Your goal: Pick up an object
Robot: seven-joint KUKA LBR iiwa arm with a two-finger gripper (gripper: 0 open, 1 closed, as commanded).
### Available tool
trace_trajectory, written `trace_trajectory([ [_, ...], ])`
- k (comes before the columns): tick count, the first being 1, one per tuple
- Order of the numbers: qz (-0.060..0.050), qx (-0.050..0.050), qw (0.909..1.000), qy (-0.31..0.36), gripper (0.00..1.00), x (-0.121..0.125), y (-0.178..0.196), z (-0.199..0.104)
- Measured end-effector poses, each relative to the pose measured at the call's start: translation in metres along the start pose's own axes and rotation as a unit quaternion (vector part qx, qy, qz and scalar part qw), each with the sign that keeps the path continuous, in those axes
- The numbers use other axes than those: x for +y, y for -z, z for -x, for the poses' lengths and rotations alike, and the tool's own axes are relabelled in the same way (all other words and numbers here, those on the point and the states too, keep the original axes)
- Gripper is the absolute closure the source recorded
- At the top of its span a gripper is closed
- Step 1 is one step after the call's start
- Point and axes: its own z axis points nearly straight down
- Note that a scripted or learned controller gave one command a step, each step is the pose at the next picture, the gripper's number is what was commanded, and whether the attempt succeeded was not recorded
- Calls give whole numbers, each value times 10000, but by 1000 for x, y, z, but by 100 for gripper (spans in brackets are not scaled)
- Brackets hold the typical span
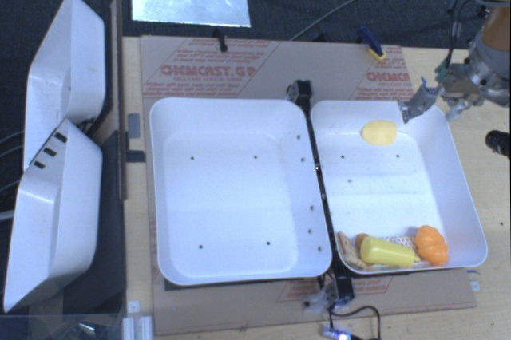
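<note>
Pick not yet made: pincer empty above the right bin's far rim.

Working left to right: the left bin (172, 171) lies well to the pincer's left. Nearer, just left of and below the pincer, you see the pale yellow lump (378, 132) on the right bin (463, 195) floor. Toward the near rim sit a yellow cylinder (386, 251) and orange ball (431, 244). The pincer (435, 103) stands spread, gripping nothing. Approach, closure and lift all remain.

Two white bins (231, 195), one pale yellow lump (378, 132), one yellow bottle (387, 252), one orange fruit (431, 244)
</note>
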Motion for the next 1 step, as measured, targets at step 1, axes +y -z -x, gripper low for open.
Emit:
trace_trajectory([
  [1,-25,5,10000,-7,0,36,-60,30],
])
